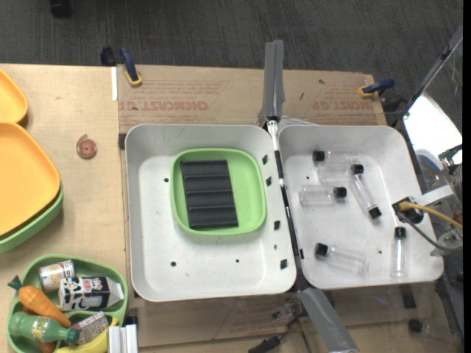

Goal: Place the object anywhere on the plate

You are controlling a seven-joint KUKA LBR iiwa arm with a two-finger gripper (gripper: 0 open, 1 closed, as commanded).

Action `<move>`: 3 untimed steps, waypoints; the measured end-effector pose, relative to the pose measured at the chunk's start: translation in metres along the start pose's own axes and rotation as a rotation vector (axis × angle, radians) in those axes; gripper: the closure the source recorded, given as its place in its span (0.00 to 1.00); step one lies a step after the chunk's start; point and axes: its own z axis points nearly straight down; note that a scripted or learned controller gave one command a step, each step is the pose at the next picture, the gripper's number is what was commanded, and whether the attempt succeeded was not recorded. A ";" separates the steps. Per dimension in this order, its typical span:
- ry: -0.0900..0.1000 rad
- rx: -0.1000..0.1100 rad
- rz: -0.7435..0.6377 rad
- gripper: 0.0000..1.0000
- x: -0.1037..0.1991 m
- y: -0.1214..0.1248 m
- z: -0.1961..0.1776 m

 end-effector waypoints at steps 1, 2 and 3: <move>0.000 0.000 0.000 0.00 0.000 0.000 0.000; 0.000 0.000 0.000 0.00 0.000 0.000 0.000; 0.000 0.000 0.000 0.00 0.000 0.000 0.000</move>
